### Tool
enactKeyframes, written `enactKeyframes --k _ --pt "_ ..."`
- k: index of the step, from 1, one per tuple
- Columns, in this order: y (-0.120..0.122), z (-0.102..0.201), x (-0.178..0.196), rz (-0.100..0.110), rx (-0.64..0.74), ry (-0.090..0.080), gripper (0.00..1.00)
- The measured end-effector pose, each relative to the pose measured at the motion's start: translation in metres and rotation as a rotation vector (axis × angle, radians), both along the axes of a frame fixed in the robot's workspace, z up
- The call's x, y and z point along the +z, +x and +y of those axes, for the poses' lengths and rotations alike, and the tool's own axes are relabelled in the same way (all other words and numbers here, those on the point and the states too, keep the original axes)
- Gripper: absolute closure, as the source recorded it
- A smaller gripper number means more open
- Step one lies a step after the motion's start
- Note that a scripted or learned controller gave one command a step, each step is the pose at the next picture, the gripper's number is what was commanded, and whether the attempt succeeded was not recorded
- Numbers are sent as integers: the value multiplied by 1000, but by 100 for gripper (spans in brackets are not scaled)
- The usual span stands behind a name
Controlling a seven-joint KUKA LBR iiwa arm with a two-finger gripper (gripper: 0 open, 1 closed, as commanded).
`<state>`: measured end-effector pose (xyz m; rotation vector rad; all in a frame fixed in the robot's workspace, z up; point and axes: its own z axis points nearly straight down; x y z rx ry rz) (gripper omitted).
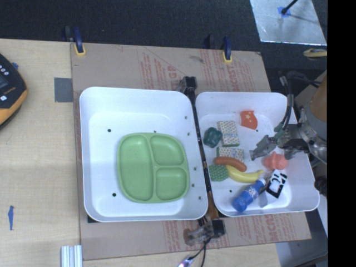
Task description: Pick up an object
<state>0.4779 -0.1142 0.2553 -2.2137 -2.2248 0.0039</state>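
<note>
We're looking down on a pale wooden bench with a brown cardboard sheet clamped at its far edge by blue-handled clamps. Beyond it we see dark carpet, with a bright patch of light at the top right.

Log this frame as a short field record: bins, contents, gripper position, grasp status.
left bin: holds a green divided plate
right bin: holds a red piece, dark green piece, two patterned blocks, sausage, banana, blue bottle, black-and-white item, pink object
gripper: over the right bin, reaching in from the right, above the pink object
grasp status: nothing seen between the fingers
bench: yellow-black device at left edge
</note>
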Motion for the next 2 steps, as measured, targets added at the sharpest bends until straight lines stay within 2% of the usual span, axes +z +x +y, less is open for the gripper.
enactKeyframes --k 1,2 --pt "22 -4 -137 3 -1 0 0" --pt "39 16 -162 -2 0 0 0"
